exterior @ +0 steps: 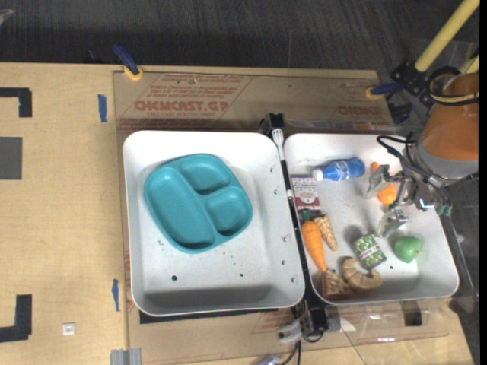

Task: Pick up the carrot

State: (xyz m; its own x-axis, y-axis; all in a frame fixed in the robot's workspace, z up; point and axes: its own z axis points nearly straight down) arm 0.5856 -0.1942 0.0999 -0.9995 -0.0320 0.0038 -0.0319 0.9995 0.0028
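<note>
In the right-hand bin [441,276], against its left wall, the carrot [313,245] lay flat with its long axis running nearly up-down in the view, slightly slanted: broad end toward the far side, at upper left, and the tapered tip toward the near edge, at lower right. A tan, speckled oblong item [327,233] lay just beside it on the right, roughly parallel and apparently touching. Above the carrot's broad end sat a small red-and-white carton [305,191]. Near the tip lay a brown lumpy object [356,276] close to the near wall; what it was could not be made out.

Also in that bin: a clear bottle with a blue cap [339,169] lying on its side toward the far wall, a green-and-white packet [370,251] near the middle, and a green rounded fruit [407,249] at the right. A small orange object [388,194] sat next to the gripper.

The left-hand bin [144,280] held a teal divided plate [198,201] with three compartments, nothing visible in them.

The gripper [399,207] hung over the right part of the right bin, well apart from the carrot, with the packet lying between the two. Its fingers were lost in metal and cabling; opening width and any hold could not be told. The arm's orange band [454,131] showed at the right edge.
</note>
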